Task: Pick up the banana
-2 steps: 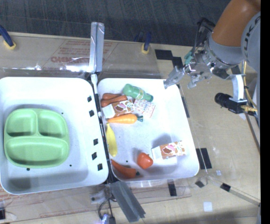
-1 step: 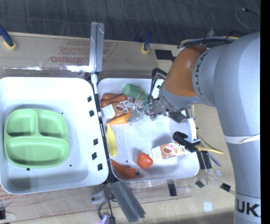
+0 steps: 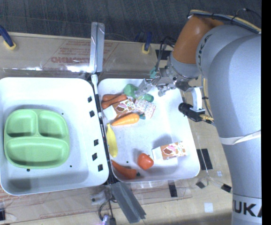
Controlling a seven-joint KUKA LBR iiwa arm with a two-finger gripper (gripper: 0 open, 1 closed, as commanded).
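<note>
We see the banana [image 3: 112, 142] lying lengthwise against the left wall of the right bin [image 3: 184, 146], just beside the divider between the two bins, its near end close to a dark red item [image 3: 124, 170] that is partly tucked under the bin's near rim, so we cannot tell what that item is. The gripper [image 3: 155, 84] sits at the far side of the same bin, well apart from the banana, above a cluster of toys. We cannot tell how its fingers stand: the metal parts blur into the clutter below, and nothing is clearly seen between them. The cluster itself is hard to separate; we make out a green item [image 3: 131, 90] partly covered by the gripper, a small patterned packet [image 3: 147, 108], a brown-and-white piece [image 3: 124, 108] and a reddish sausage-like shape [image 3: 113, 98] at its left. A carrot [image 3: 125, 120] lies just near of that group, between it and the banana. Toward the near right of the bin rest a red tomato-like item [image 3: 145, 161] and a small box [image 3: 170, 151], close together. The left bin [image 3: 41, 93] holds a green divided plate [image 3: 36, 137]. The arm [image 3: 229, 78] enters from the right and is cut off at that edge, hiding the bench behind it.
</note>
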